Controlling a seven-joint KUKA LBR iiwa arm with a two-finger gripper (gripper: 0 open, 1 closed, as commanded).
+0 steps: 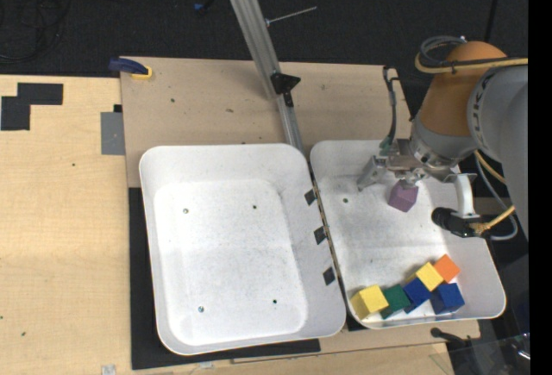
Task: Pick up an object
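Apparently the pincer (401, 178) is gripping the purple block (402, 196) at center right, over the right bin (345, 218); the hold is looking shallow, so the block is risking slipping down toward the colored cubes (412, 289).

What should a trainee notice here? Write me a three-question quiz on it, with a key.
1. True or false: the orange block touches the purple block.
2. Which bin holds the cluster of coloured blocks? A. the left one; B. the right one; C. neither.
3. Fill in: the block closest to the gripper is ___.

Key:
1. False. The two lie well apart.
2. B. The cluster sits in the near corner of the right bin.
3. Purple. It sits just under the gripper.
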